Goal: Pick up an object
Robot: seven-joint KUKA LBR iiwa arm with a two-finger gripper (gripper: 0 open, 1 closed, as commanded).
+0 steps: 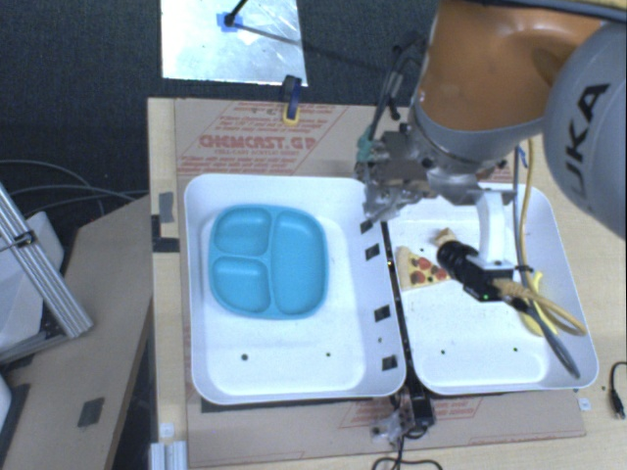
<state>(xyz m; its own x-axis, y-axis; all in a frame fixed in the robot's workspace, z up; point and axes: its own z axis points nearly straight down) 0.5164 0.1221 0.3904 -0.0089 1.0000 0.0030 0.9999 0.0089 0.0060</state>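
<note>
Hovering over the dividing rim, the gripper is observed; its opening cannot be told. The pizza slice lies near, arm-side. If lowered here, the rim may be struck and the slice missed.

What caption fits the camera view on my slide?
Gripper above the bins' shared edge; blue plate in the left bin, pizza slice in the right bin.

Bright, even light falls from above, leaving only soft, faint shadows. The white bins look slightly washed out. The shiny sheet at far left glares. The arm, close to the lens, is blurred.
</note>
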